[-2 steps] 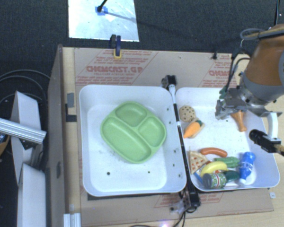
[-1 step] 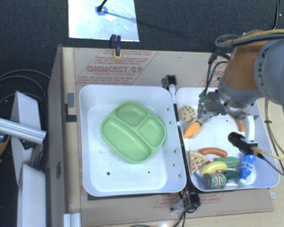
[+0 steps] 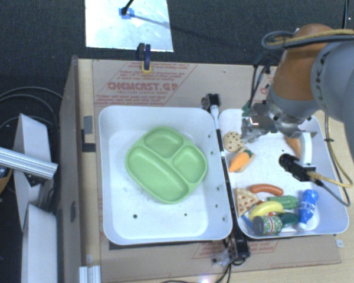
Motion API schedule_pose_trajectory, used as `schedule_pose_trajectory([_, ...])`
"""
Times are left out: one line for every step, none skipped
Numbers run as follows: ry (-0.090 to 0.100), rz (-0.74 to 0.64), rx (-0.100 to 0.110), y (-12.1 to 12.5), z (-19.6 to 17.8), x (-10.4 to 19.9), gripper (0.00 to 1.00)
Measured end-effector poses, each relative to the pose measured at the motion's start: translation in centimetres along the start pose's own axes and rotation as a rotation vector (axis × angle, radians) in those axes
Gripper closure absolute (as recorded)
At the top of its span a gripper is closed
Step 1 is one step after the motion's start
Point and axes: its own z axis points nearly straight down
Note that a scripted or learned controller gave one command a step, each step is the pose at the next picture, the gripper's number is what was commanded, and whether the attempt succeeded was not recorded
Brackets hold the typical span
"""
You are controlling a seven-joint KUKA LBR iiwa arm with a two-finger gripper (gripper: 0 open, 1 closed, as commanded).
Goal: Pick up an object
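Left bin (image 3: pixel 115 175): green divided plate (image 3: pixel 166 164). Right bin (image 3: pixel 336 211): carrot (image 3: pixel 239 161), cookie (image 3: pixel 232 140), banana (image 3: pixel 265 208), bottle (image 3: pixel 307 207). Gripper (image 3: pixel 252 128): state impossible to tell.

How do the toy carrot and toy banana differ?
The carrot is orange with a green top; the banana is yellow. The carrot lies apart near the divider; the banana sits in a pile of toys at the near end. Both are toy food in the right bin.

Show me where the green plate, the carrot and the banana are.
Green plate (image 3: pixel 166 164): camera view, on its long front compartment.
Carrot (image 3: pixel 239 161): camera view, on the orange body.
Banana (image 3: pixel 266 208): camera view, on the middle of the yellow peel.
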Motion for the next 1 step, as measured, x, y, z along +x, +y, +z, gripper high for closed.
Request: schedule_pose_trajectory([0.003,-0.007,-0.002,5.72,2.55,10.04,1.0])
